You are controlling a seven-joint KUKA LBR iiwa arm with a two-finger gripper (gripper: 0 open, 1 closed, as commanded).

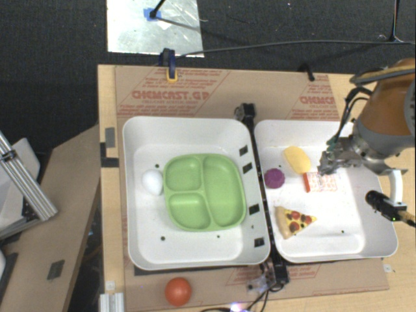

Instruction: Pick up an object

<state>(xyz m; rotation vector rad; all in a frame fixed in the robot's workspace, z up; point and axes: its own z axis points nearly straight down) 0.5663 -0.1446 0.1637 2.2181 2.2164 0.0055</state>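
Lettering in faded red on the brown board under the bins reads "CHEMCAST GP"; we see it once behind the left bin and again, slanted and partly cut off by the arm, behind the right bin. Both bins are shallow, white and round-cornered, set side by side and joined by small black clips along their shared edge.

In the left bin we note a smooth pale-green tray with three compartments, and a white egg-shaped object touching its left rim.

In the right bin lie four small objects: a yellow, rounded oblong piece; a purple ball-like piece just beside it on the left; a flat white packet with a red edge and red print too small for us to read; and a triangular toy pizza slice, tan with red discs, nearer the front wall.

We place the gripper low over the right bin, at the packet's upper edge and just right of the yellow piece. Nothing appears between its fingers, and we cannot tell whether they are spread or closed.

An orange-red ball rests on the board in front of the left bin. A creased, shiny sheet lies on the dark floor beyond.
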